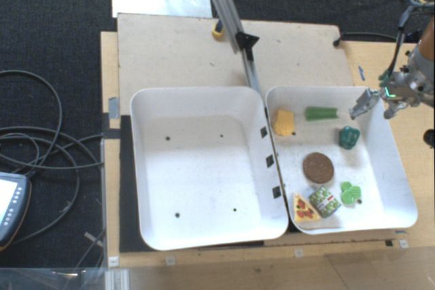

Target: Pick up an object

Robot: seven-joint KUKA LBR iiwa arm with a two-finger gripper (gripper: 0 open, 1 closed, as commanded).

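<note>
The gripper hangs over the upper right part of the right bin, its two fingers spread apart with nothing between them. Nearest to it lie a green stick, lying flat and pointing across the bin, and a dark teal block just below and to the left of the fingers. Either would suit the task; the teal block is probably the easier target, since it looks small, stiff and light, likely a plastic toy, and it stands apart from its neighbours, so the fingers could close across its narrow sides. Its smooth surface may be slippery, so a grip low and centred seems wise. The stick would want a grip across its short width. Further off are a yellow block near the bin's left wall, a flat brown disc in the middle, which looks too thin to pinch easily, a small green leafy piece, and a patterned cube touching a pizza-slice toy at the lower edge. The left bin sits beside. Nothing blocks a straight descent on the teal block.
</note>
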